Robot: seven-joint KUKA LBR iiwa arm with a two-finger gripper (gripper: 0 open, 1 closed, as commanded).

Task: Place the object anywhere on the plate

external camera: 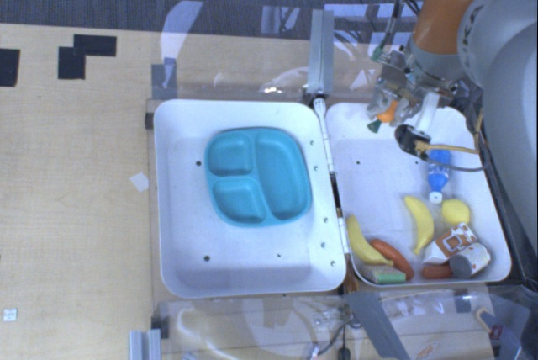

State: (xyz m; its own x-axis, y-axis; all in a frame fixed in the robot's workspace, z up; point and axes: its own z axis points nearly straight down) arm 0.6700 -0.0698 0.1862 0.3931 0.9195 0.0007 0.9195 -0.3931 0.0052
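Note:
A blue divided plate [256,176] lies in the middle of the left white bin [181,266] with nothing on it. My gripper [388,108] hangs over the far left corner of the right bin [357,173], to the right of the plate and apart from it. A small orange object with a green tip [383,115] shows between its fingers, lifted off the bin floor. The gripper is shut on it.
The right bin's near half holds two yellow bananas [418,222] [363,240], a lemon [455,211], a small blue bottle [437,177], a red sausage [392,256] and a small box [458,242]. A metal divider [319,55] stands behind the bins.

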